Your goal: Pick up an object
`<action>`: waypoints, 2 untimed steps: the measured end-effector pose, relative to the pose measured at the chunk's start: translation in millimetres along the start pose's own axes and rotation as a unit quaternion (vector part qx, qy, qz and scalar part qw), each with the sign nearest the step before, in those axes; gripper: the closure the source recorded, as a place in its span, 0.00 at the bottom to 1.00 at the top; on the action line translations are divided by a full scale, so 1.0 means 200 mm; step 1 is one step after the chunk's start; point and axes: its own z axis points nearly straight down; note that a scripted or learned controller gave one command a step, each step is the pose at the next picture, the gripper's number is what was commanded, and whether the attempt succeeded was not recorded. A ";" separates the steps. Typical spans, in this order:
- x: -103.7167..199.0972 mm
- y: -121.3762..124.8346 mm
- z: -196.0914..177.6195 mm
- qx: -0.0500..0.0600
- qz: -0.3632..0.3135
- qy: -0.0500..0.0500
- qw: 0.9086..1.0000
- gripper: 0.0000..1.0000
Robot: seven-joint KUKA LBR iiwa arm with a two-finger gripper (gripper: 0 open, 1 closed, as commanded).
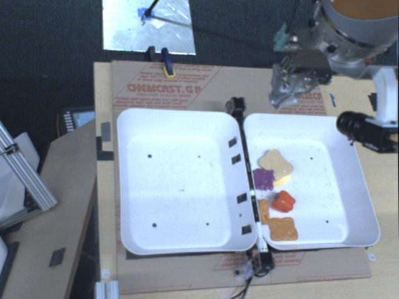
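Hovering above the right bin's (355,161) far edge, your end effector (285,95) holds nothing you can see; whether its fingers are spread, you cannot tell; toy foods (276,192) lie below

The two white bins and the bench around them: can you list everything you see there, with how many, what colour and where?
Bins: two, white, side by side on the bench.
Cardboard sheet: one, brown with red lettering, under the bins.
Tan piece: one, beige, right bin, near the divide.
Purple piece: one, purple, just left of the tan piece.
Yellow piece: one, yellow, tucked under the tan piece's lower edge.
Red piece: one, red-orange, below the yellow piece.
Orange piece: one, orange-brown, near the right bin's front edge.
Silver sheet: one, shiny, on the dark floor behind the bench.
Arm: one, grey with orange band, upper right.
Gripper: one, metallic, above the right bin's back rim.
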 end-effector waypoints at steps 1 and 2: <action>0.12 -0.07 0.00 0.000 0.003 0.000 1.000 1.00; 0.46 -0.06 0.00 0.000 0.001 0.000 1.000 1.00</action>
